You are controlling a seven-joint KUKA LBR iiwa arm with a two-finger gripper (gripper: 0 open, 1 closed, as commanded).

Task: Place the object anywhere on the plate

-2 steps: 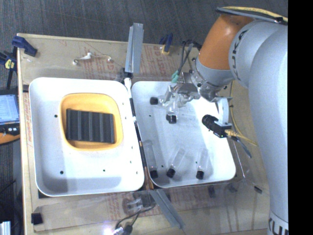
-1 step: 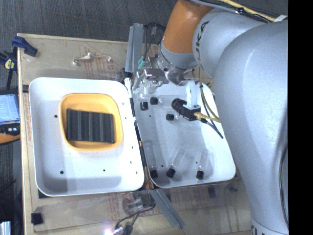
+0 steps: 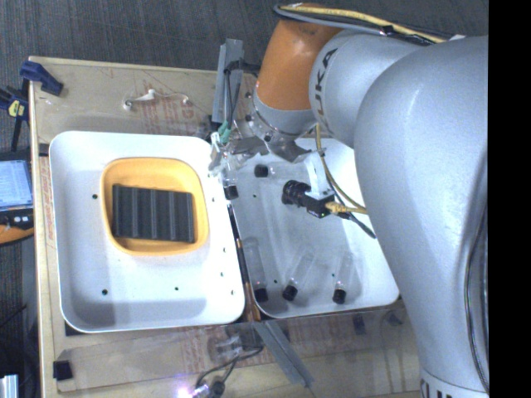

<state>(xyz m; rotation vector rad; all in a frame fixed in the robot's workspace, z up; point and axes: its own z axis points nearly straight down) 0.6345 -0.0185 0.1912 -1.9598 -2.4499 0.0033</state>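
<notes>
Plate first, at left of frame: a square yellow-rimmed plate with a dark ribbed centre (image 3: 154,209) lies in the left shallow white bin (image 3: 83,297), with nothing resting on it. Right of it, the right shallow white bin (image 3: 365,293) holds several clear plastic tubes with black caps (image 3: 294,276) along its lower part. The two-finger gripper (image 3: 228,149) hangs at the upper middle of the frame, over the seam between the bins; I cannot tell whether it is parted, closed, or carrying anything. Judging by this, the step in hand is pickup or carry, not yet placement. The next move calls for a leftward travel over the plate, then a lowering. Both bins sit on a pale wooden bench (image 3: 124,89), dark floor beyond
</notes>
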